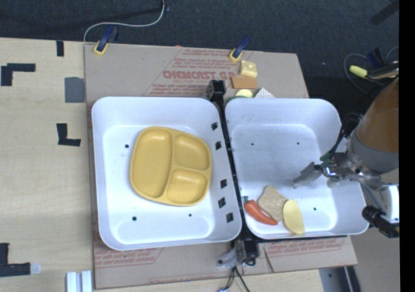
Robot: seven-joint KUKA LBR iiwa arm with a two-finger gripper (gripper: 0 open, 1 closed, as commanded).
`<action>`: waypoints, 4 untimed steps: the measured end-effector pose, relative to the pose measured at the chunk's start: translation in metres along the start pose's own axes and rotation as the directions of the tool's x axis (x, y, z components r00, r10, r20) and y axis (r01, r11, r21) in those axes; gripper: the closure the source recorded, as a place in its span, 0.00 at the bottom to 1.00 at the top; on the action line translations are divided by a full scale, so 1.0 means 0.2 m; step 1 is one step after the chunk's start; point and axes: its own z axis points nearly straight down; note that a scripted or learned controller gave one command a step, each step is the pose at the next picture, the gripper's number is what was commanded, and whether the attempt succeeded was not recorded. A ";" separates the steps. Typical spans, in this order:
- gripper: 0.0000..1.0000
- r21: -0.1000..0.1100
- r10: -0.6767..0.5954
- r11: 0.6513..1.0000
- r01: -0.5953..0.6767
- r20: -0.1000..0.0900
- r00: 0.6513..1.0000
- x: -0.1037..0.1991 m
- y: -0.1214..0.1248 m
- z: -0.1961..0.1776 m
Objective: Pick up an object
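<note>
Three small items lie together in the right bin (285, 122), near its front edge: a tan, bread-like piece (272, 200), a red-orange pepper-like stick (259, 213) and a pale yellow oval piece (293, 217). My gripper (306, 176) reaches in from the right and hangs low over the bin floor, just right of and behind the tan piece. I see nothing held in it. The orange-banded wrist (382, 125) stands over the bin's right wall.
In the left bin (110, 122) lies a yellow divided plate (170, 166). Behind the bins, on the cardboard, sit a yellow block (248, 69), a tan block (244, 81) and a pale green piece (243, 94).
</note>
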 end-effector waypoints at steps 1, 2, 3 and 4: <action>0.00 0.003 -0.012 1.000 0.012 -0.006 1.000 0.35 0.23 0.07; 0.00 0.001 -0.003 1.000 0.003 -0.001 1.000 0.00 0.44 0.17; 0.00 0.001 -0.015 1.000 0.015 -0.007 1.000 0.51 0.69 0.16; 0.00 0.005 -0.009 1.000 0.009 -0.001 1.000 0.45 0.93 0.36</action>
